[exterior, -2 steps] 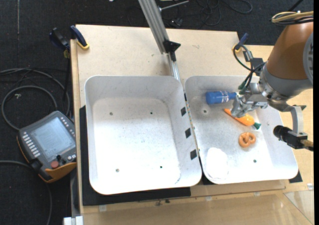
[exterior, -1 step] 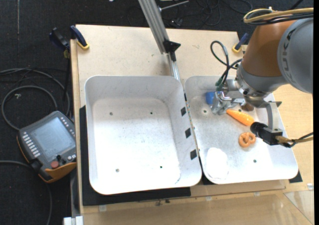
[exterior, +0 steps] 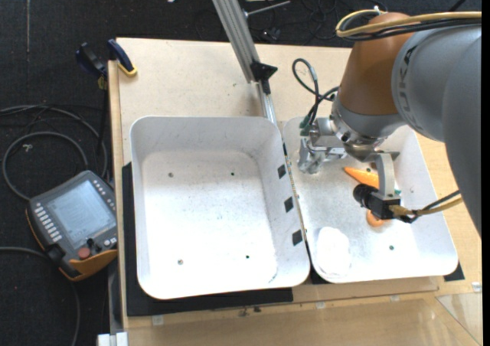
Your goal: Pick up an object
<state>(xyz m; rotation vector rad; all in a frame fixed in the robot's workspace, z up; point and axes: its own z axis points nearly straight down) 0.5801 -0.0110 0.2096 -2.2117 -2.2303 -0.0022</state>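
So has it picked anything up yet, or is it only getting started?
Nothing looks lifted yet. The arm is down inside the right bin, working close to an orange object on the bin floor. A white object lies nearer the front. Whether anything is gripped is hidden, so the pickup itself remains.

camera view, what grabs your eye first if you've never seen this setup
The big grey arm with an orange band fills the upper right, its gripper low over the right shallow white bin. Below it lie an orange carrot-like object and a pale white round lump.
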